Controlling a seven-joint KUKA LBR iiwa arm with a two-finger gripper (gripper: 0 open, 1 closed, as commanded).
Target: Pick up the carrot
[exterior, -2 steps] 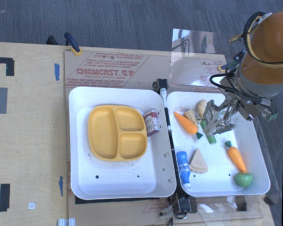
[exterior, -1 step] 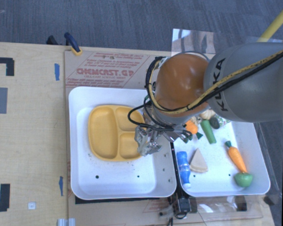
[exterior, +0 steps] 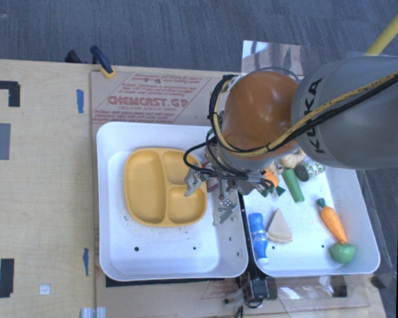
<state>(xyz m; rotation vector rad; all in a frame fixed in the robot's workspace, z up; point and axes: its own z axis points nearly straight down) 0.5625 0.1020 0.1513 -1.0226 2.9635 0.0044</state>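
1. Two shallow white plastic bins sit side by side; the left bin [exterior: 111,250] holds a yellow plastic divided plate [exterior: 160,186] with three compartments, lying towards its upper part.
2. The right bin [exterior: 365,249] holds a blue cylindrical bottle [exterior: 257,235] along its left wall, a tan wedge-shaped piece [exterior: 279,227] just beside it, a green cylindrical toy [exterior: 292,185] further up, and a round green toy [exterior: 342,253] near the lower right corner.
3. The grey arm with the orange band [exterior: 259,115] reaches in from the right, its wrist pointing down over the divider between the bins.
4. The metal two-finger gripper [exterior: 214,191] hangs at the plate's right edge; how far its jaws are parted cannot be told.
5. The orange plastic carrot with a green top [exterior: 331,220] lies in the right bin, well apart from the gripper, its long axis slanting, green top up-left, tip down-right towards the round green toy.
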